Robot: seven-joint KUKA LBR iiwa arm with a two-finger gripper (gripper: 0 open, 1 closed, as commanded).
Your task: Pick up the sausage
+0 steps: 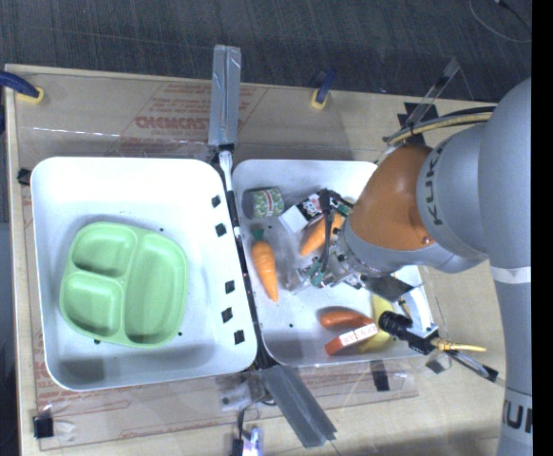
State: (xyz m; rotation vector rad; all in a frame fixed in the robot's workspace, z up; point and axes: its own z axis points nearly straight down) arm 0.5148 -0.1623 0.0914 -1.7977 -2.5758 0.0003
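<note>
The sausage (342,317), a short red-brown oblong, lies on the floor of the right bin (291,345) near its front right. My gripper (321,271) hangs over the middle of that bin, under the orange wrist band, a little behind and to the left of the sausage. It is apart from the sausage. An orange carrot (266,268) lies just to the gripper's left, and a second orange piece (312,238) sits right behind it, partly covered by the wrist.
A green-labelled can (264,201) and a small black-and-white packet (305,209) lie at the back of the right bin. A red labelled item (349,341) and a yellow piece (379,339) sit by the front wall. The left bin (48,188) holds a green divided plate (124,282).
</note>
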